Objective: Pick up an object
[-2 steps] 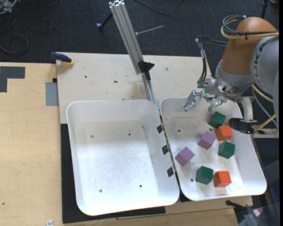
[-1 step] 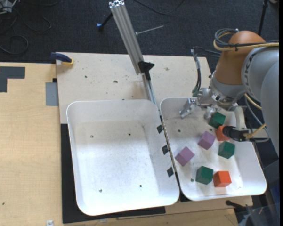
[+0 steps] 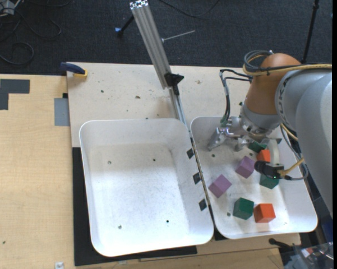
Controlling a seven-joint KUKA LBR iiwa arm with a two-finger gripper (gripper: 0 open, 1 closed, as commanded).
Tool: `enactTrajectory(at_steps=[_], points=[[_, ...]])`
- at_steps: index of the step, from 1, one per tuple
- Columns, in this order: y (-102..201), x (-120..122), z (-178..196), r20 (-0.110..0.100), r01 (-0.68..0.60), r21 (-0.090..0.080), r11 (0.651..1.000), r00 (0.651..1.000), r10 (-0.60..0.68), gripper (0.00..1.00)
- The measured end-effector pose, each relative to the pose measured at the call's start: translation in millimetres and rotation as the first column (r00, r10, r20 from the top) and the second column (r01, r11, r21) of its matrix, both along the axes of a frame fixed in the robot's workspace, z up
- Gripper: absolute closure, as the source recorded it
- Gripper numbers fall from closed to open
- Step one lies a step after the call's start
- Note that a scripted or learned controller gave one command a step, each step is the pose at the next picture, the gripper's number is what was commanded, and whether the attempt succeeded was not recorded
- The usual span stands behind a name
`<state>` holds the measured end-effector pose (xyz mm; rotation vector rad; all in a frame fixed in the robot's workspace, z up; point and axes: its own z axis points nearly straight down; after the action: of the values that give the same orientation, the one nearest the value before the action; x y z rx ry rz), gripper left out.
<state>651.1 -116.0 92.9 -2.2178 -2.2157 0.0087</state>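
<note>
Dark carpet with loose cables lies behind a pale wooden bench that bears two shallow white bins side by side. Reaching in from the right, the grey arm with its orange band holds the pincer low over the upper left part of the right bin; whether it is released or clenched cannot be told. Nothing shows between its tips. Below and just right of it lies a purple cube, turned so its corners point up and down the view; having equal sides, it shows no long axis. Further right sits a second purple cube. Well below the pincer stand a green cube and an orange cube, touching. Left of the pincer is the left bin.
</note>
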Motion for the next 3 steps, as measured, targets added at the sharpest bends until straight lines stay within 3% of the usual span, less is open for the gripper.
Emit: enactTrajectory(at_steps=[1,3], points=[[-1,1,14,0.005,0.002,0.0,1.0,1.0,-0.002,1.0],[-3,2,141,0.014,0.0,-0.002,1.0,1.0,0.0,1.0]])
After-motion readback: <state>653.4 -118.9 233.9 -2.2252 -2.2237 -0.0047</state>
